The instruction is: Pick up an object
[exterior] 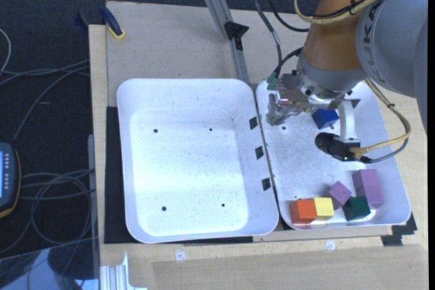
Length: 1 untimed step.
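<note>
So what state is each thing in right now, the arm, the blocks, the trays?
Gripper: low over the right bin's upper left, nothing seen held.
Blue block: lying beside the gripper, partly hidden by the arm.
Orange block, yellow block, green block, two purple blocks: clustered at the right bin's near edge.
Left bin: flat on the bench.

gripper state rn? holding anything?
Gripper: over the right bin's upper left; open or shut cannot be told, nothing visibly held.
</note>
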Tool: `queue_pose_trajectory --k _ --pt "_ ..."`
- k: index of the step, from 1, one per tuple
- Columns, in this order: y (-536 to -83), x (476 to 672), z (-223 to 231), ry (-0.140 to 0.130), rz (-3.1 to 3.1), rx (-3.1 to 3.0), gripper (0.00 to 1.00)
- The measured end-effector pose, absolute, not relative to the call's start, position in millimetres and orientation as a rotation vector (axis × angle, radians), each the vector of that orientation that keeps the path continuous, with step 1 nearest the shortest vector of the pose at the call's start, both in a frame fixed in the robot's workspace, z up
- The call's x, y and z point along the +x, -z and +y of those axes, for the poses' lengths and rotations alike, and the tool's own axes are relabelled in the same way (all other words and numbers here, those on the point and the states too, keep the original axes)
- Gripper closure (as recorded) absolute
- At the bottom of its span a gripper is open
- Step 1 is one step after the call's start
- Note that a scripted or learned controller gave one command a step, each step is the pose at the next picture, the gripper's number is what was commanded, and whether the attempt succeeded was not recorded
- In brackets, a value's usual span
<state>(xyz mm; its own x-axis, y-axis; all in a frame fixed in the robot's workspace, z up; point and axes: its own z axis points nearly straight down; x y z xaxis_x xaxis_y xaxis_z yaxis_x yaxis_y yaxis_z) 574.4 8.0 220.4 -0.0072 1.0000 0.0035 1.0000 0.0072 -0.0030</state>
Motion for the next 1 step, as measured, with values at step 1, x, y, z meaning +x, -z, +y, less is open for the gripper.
queue_pose_trajectory --k 1 --pt "-223.6 568.1 53.3 0.001 -2.225 -2.211 1.0"
